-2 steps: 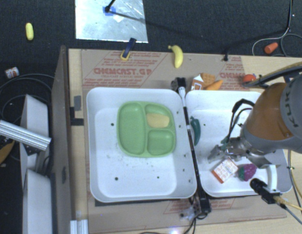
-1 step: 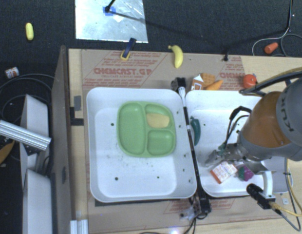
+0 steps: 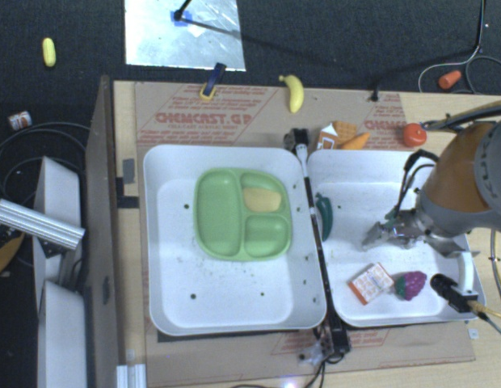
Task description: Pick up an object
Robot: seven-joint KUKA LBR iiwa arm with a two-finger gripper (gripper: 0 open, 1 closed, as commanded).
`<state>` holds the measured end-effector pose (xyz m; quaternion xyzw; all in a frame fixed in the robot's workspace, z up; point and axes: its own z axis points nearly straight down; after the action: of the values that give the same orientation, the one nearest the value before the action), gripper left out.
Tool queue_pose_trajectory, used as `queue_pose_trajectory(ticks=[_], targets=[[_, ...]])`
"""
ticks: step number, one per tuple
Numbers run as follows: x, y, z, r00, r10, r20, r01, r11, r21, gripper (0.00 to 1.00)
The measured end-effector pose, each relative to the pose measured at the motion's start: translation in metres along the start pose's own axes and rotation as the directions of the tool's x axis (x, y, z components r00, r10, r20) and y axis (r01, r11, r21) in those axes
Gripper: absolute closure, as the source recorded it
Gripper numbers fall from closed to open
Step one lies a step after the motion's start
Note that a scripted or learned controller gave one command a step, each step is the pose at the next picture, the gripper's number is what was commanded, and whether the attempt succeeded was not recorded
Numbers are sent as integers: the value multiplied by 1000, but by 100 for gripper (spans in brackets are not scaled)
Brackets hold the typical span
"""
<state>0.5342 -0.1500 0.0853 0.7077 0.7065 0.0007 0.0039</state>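
Gripper (image 3: 388, 233) hovers just above small carton (image 3: 370, 284) and grapes (image 3: 410, 284).

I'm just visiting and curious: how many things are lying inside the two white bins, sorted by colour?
Green: 2, the green divided plastic plate and the dark green pepper-shaped toy
Yellow: 1, the pale yellow flat piece on the plate
Orange and white: 1, the small printed box
Purple: 1, the purple grape-bunch toy
Total: 5
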Motion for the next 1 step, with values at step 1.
queue_pose_trajectory(ticks=[1], targets=[[92, 0, -105, 1000, -15, -8, 15, 1000, -6, 0]])
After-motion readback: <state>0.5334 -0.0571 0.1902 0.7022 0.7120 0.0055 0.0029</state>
